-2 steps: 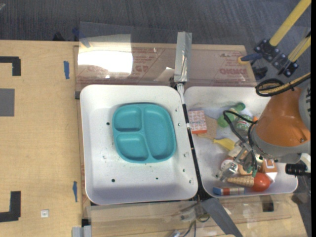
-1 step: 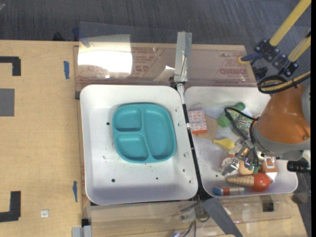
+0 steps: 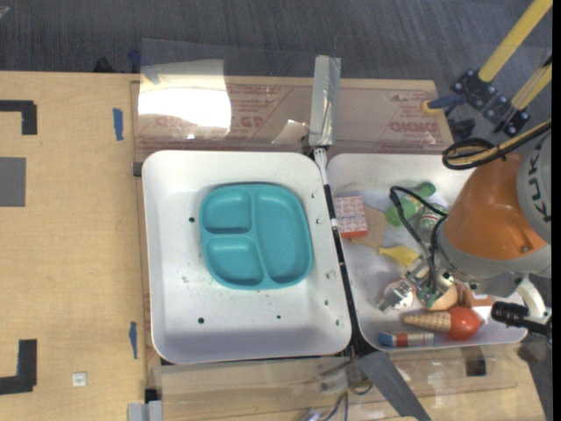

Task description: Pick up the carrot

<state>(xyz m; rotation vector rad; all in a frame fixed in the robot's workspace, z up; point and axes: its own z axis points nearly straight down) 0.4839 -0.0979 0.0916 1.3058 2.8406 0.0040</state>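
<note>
Front of the right bin (image 3: 368, 169) - what I take for the carrot (image 3: 447, 299), 1 pale orange stub with a green tuft, lies just beside the gripper (image 3: 399, 296); how open the gripper is, I can't tell. Probably light, stiff, smooth plastic - grip across the thicker middle.

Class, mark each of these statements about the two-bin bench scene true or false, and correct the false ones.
1. The teal divided plate lies in the left bin. True.
2. The tool hangs over the left bin. False: it is over the right bin.
3. The small patterned box sits in the right bin near the divider. True.
4. The plate holds the yellow item. False: that item lies in the right bin.
</note>
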